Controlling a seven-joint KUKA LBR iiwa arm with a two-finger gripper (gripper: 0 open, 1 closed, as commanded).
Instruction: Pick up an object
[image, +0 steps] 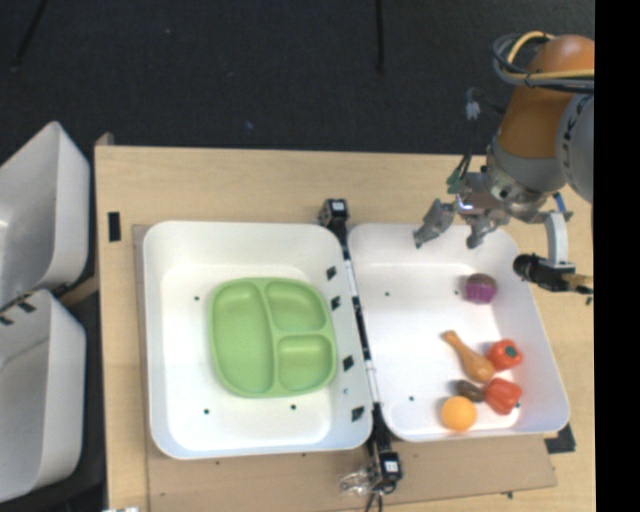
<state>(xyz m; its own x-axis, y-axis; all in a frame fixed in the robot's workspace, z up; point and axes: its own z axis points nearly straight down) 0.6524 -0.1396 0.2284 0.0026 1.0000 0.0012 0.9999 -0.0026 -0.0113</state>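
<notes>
My gripper (453, 231) hangs over the far edge of the right bin (420, 310), its two grey fingers spread apart with nothing between them. A purple round object (480, 289) lies in the bin a short way below and to the right of the fingers. Nearer the front right corner lie an orange-brown gourd-shaped piece (467, 356), a red pepper (505, 354), a second red piece (502, 396) with a dark bit beside it, and an orange ball (458, 413).
The left bin (180, 300) holds a green divided plate (272, 336). A black clip (333, 211) sits at the far end of the seam between the bins. The wooden bench edge runs along the back.
</notes>
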